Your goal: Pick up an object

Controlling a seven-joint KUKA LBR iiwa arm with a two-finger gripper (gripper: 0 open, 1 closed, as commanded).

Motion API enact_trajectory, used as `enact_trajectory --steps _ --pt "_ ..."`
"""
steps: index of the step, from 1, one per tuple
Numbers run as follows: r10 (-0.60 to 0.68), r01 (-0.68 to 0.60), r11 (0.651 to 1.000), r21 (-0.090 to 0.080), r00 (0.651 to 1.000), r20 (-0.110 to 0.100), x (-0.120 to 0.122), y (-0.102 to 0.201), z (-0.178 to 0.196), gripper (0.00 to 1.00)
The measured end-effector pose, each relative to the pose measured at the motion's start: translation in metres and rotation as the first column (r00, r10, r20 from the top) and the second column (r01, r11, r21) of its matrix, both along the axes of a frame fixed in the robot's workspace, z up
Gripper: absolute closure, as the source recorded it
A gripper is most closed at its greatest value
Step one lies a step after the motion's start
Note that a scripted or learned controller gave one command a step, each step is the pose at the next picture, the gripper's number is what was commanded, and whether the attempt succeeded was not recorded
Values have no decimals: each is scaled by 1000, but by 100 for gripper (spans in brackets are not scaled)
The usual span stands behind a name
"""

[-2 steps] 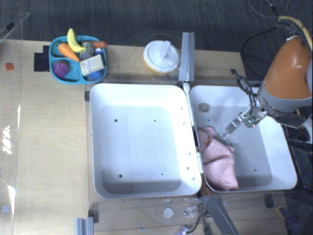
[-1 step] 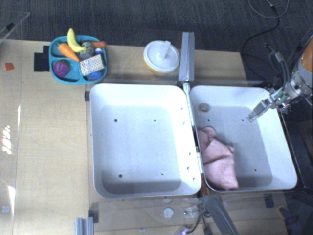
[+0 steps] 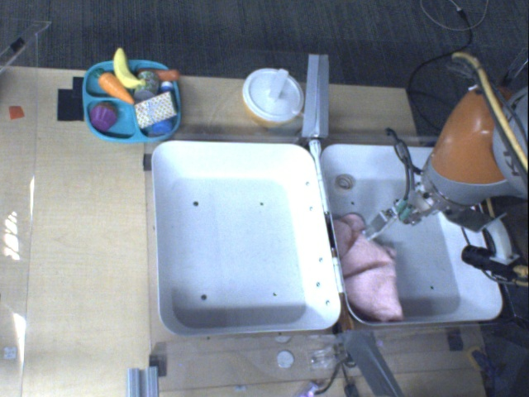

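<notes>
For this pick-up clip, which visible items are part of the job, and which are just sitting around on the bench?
Part of the job:
- pink cloth in the right bin
- end effector, low over the cloth's upper end

Just lying about:
- left bin
- blue tray of toy food at the bench's far left
- white lidded cup behind the bins

cloth [image 3: 368, 271] lies in right bin [image 3: 463, 300], against its left wall.

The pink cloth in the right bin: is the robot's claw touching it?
Cannot tell. In the camera view the gripper meets the pink cloth's upper edge, too blurred to show contact.
</notes>
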State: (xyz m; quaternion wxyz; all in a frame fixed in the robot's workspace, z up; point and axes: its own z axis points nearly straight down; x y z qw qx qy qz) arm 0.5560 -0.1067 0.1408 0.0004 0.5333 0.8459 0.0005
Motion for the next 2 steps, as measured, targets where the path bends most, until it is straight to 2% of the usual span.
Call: enact_trajectory --steps 1,2 --pt "89 -89 996 -2 996 17 -17 -14 -49 0" --pt "91 -91 996 -1 996 22 -15 -13 -37 100"
